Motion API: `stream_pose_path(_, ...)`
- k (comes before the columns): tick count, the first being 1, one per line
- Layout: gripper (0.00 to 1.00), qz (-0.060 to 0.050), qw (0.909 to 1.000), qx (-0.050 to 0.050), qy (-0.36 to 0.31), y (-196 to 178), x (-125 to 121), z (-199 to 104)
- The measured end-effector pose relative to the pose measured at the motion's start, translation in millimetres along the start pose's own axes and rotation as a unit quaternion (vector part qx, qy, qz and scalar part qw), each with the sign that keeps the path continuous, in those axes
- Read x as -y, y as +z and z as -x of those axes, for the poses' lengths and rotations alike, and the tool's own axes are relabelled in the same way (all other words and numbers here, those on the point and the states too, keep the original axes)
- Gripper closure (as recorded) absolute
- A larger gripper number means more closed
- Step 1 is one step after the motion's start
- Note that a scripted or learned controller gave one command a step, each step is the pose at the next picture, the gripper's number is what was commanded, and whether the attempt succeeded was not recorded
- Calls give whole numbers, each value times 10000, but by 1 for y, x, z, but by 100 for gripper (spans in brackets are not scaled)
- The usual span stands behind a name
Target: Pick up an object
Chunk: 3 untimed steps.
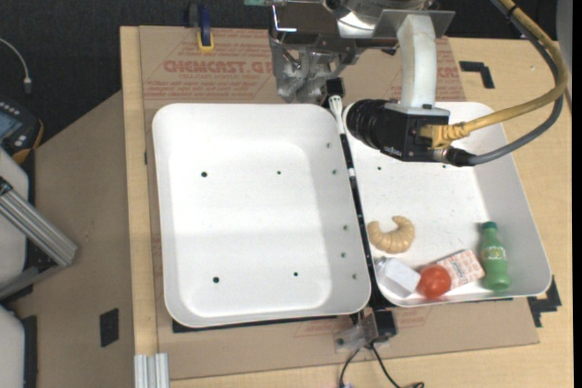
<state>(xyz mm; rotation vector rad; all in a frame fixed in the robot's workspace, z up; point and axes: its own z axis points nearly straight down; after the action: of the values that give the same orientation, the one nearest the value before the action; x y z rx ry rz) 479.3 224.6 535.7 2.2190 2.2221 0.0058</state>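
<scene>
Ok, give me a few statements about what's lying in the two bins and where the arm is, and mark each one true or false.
1. The croissant lies in the right bin. True.
2. The green bottle lies in the left bin. False: it lies in the right bin, near that bin's right wall.
3. The tomato sits near the front edge of the right bin. True.
4. The croissant is held in the pincer. False: the croissant lies on the bin floor, apart from the arm.
5. The pincer is at the far side of the bins, near where they meet. True.
6. The tomato rests on top of the bottle. False: they lie apart, with a red and white packet between them.
</scene>
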Motion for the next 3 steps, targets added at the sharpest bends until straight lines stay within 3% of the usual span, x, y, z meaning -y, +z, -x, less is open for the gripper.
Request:
stream_pose_path(1,100,-54,10000,26,12,50,1,0)
stream_pose_path(2,100,-90,9999,43,15,177,2,1)
stream_pose_path(3,100,-82,10000,37,13,270,3,1)
